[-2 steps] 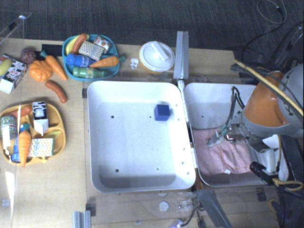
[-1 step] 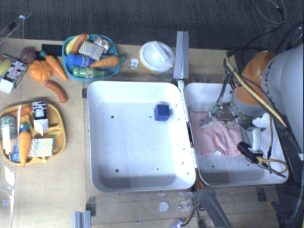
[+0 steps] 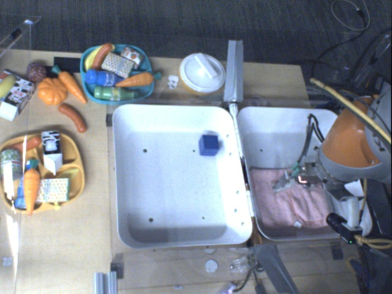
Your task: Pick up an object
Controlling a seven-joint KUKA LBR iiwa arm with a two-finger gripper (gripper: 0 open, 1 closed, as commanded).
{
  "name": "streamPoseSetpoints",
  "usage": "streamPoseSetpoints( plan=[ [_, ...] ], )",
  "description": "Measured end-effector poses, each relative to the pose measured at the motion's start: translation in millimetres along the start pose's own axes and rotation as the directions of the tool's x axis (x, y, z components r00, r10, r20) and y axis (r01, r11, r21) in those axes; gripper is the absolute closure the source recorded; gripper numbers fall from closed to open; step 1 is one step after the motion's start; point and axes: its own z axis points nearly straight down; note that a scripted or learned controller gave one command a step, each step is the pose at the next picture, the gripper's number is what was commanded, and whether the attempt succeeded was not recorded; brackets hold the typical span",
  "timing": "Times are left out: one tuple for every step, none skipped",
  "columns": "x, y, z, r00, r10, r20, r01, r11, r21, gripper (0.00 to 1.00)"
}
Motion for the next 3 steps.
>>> streamPoseSetpoints(
  plan=[
    [25.6, 49.0, 1.1, 1.0, -0.024, -0.001, 0.024, 1.0, -0.003, 0.0],
    [21.9, -17.8, -0.9, 0.991, -0.13, 0.0, 0.13, 0.991, -0.005, 0.0],
    [28.6, 38.6, 0.8, 0.998, -0.066, 0.0, 0.066, 0.998, -0.003, 0.0]
  ],
)
